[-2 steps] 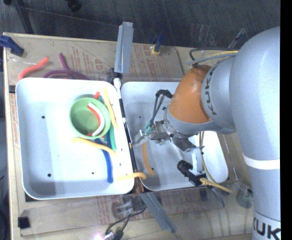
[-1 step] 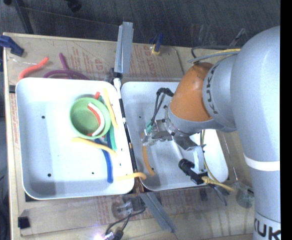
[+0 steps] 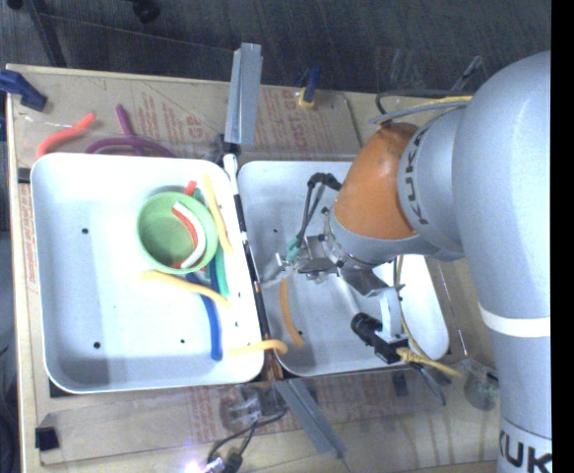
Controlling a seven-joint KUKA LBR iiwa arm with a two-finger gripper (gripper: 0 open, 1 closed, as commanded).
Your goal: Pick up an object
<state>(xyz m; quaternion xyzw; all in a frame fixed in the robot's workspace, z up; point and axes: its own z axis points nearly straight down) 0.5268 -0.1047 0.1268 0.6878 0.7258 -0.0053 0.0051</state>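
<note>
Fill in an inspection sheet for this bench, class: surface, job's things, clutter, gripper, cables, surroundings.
Surface: wooden bench bearing a left white bin and a right white bin.
Job's things: green round bowl, yellow strips and blue strip in left bin; orange strip in right bin.
Clutter: orange and purple pieces on bench.
Gripper: two-finger gripper low over right bin; finger state unclear.
Cables: thin cables along wrist.
Surroundings: dark carpet, chair base.
</note>
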